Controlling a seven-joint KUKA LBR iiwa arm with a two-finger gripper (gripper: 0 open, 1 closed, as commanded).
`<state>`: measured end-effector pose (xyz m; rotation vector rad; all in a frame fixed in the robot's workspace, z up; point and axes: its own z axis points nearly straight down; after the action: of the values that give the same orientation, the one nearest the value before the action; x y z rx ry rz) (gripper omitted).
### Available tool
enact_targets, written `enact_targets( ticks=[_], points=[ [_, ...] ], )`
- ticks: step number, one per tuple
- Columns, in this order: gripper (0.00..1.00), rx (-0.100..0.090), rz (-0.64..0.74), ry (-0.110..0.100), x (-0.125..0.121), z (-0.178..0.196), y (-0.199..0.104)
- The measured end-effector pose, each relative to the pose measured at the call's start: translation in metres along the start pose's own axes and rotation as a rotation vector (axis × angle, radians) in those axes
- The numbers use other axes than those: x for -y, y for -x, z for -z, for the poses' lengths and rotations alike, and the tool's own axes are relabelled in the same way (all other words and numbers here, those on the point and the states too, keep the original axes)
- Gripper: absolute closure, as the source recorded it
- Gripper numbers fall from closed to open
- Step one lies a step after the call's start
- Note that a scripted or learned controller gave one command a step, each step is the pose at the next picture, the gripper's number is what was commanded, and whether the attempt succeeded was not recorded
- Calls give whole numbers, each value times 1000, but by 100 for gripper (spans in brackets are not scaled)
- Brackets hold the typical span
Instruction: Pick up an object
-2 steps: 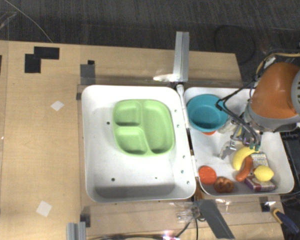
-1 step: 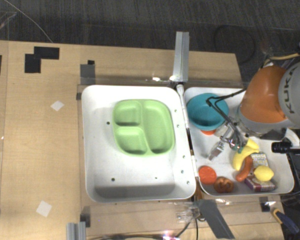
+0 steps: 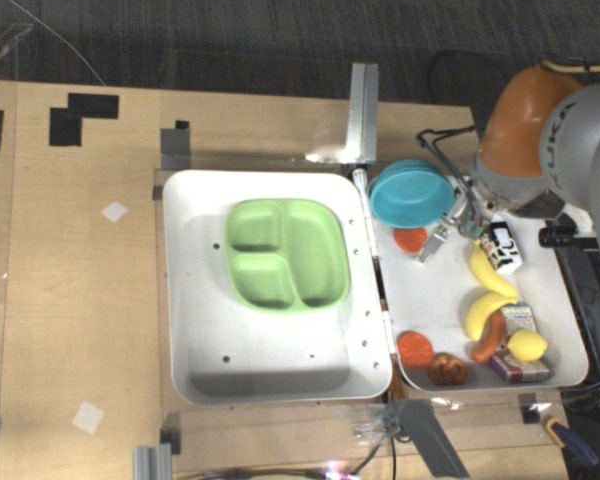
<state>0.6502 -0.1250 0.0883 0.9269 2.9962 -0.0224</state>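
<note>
curving smooth banana (image 3: pixel 488 274) beside round glossy bowl (image 3: pixel 411 194).

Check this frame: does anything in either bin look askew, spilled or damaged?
Nothing looks spilled or broken. The green three-compartment plastic tray sits slightly rotated in the left white bin. The round blue plastic bowl rides up against the right white bin's far corner, by the tool.

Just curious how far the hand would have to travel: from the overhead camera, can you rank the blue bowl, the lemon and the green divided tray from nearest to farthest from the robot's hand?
1. Blue bowl: right bin, far corner, just left of the hand.
2. Lemon: right bin, near right corner.
3. Green divided tray: middle of the left bin.
</note>
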Motion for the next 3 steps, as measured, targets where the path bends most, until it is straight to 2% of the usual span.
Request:
enact_targets(
  ticks=[1,2,3],
  points=[
    [0,-2,-191,15,27,-1,2],
    [0,0,-194,17,85,1,-62],
    [0,4,-227,19,100,2,-118]
  ],
)
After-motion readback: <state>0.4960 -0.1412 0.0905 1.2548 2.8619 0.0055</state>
